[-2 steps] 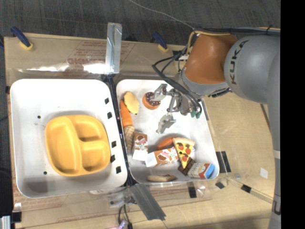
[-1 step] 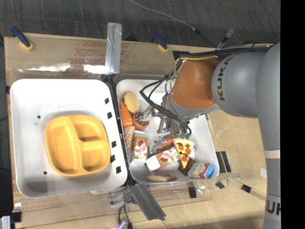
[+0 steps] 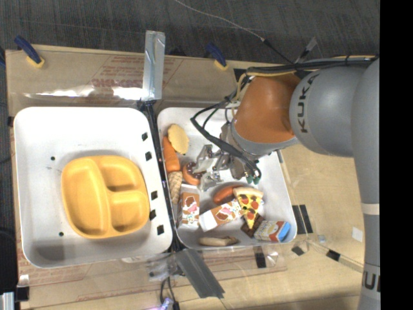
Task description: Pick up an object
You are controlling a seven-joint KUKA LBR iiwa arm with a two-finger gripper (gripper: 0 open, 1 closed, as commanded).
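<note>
- Two white bins are sitting side by side on the bench; the left bin (image 3: 26,173) is carrying a yellow divided tray (image 3: 103,196) near its middle, probably as a place for sorted pieces.
- Along the near edge of the right bin (image 3: 287,192), a tan stick-shaped piece (image 3: 217,241) is lying flat, with a small blue and red box (image 3: 274,231) towards the near right corner.
- Just behind these, a pizza slice (image 3: 248,204), a red sausage (image 3: 224,193) and two small printed packets (image 3: 189,210) are crowding together, some of them touching, as loose toy food is doing when it is tipped into a bin.
- Along the left wall of the right bin, a cone-like piece (image 3: 175,185), an orange carrot (image 3: 170,155) and a pale round piece (image 3: 179,139) are lining up towards the far left corner.
- The gripper (image 3: 210,163) is hanging low over the middle of the right bin, just beside a small orange-red piece (image 3: 191,172) and the carrot; I am judging that one of these is the target.
- The metal parts of the tool are mixing with cables, so I cannot tell its state, and nothing is showing clearly as held.
- The grey arm (image 3: 335,108) with its orange band is covering the far right part of this bin.
- Any object for picking is lying in the right bin.
</note>
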